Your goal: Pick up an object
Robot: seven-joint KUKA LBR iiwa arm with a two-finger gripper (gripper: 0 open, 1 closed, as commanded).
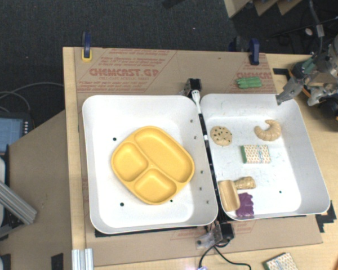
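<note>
Camera view: gripper (285,94) at right bin's (304,151) upper-right corner, finger state can't be told. Croissant (268,130) is the nearest pick, just down-left of it, long axis roughly crosswise; cookie (221,135) lies farther left.

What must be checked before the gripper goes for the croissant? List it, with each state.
1. Croissant lies free in the right bin, touching nothing: ok.
2. Gripper above the croissant: not ok; it sits at the bin's far right corner.
3. Bare floor between gripper and croissant: ok.
4. Cookie apart from the croissant: ok.
</note>
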